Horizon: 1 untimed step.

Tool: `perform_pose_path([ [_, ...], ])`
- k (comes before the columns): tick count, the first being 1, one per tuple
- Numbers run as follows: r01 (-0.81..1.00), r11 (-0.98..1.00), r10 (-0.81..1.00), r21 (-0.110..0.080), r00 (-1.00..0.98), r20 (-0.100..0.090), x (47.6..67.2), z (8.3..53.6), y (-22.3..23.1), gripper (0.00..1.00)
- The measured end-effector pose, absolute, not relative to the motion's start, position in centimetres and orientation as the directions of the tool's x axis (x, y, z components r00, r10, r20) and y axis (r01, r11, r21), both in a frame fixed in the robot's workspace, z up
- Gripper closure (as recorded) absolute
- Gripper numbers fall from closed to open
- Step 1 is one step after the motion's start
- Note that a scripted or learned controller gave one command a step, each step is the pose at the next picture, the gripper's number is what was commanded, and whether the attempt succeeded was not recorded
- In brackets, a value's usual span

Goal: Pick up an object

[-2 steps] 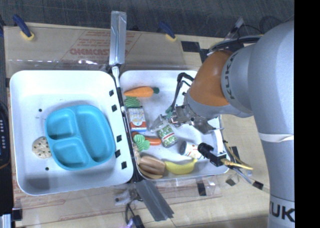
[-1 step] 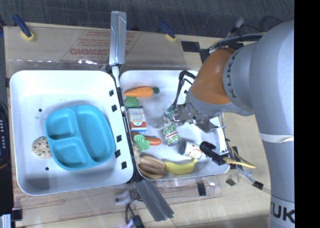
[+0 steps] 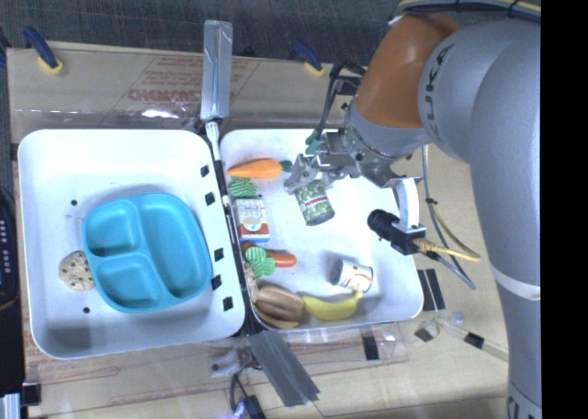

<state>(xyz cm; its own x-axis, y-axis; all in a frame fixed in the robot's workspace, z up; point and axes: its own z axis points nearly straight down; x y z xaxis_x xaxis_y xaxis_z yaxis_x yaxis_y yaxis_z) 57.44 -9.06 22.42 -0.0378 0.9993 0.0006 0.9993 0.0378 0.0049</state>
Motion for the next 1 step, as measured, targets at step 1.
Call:
perform_pose_path([
  [1, 0.965, 0.264, 0.965, -0.004, -0.264, 0.002, 54.58, 19.12, -7.96, 1.00],
])
